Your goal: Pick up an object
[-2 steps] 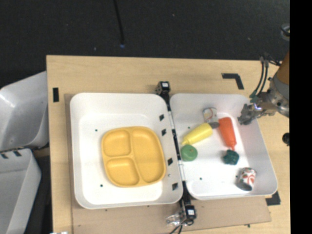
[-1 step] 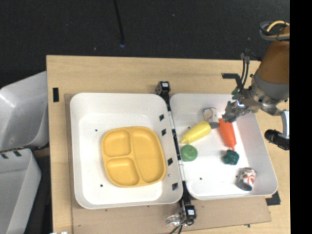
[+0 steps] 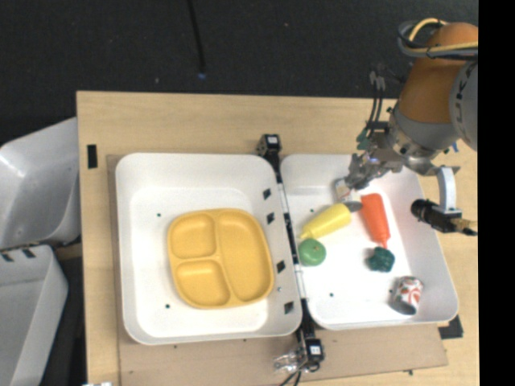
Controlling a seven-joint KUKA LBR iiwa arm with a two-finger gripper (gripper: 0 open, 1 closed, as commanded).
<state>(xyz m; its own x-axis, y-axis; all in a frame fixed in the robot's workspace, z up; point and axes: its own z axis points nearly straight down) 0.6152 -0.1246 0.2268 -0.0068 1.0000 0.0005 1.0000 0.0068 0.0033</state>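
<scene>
Objects lie untouched beneath the claw [image 3: 352, 185], whose spread I cannot tell.

Two bins side by side on bench [image 3: 96, 127]. Left bin [image 3: 137, 296]: tray [image 3: 219, 257] at centre. Right bin [image 3: 338, 308]: bottle [image 3: 326, 221] near left wall, carrot [image 3: 375, 218] just right of it, lid [image 3: 312, 252] below bottle, broccoli [image 3: 381, 259] below carrot, ball [image 3: 406, 293] in near right corner. Gripper [image 3: 352, 180] over far part of right bin, just behind bottle.
</scene>
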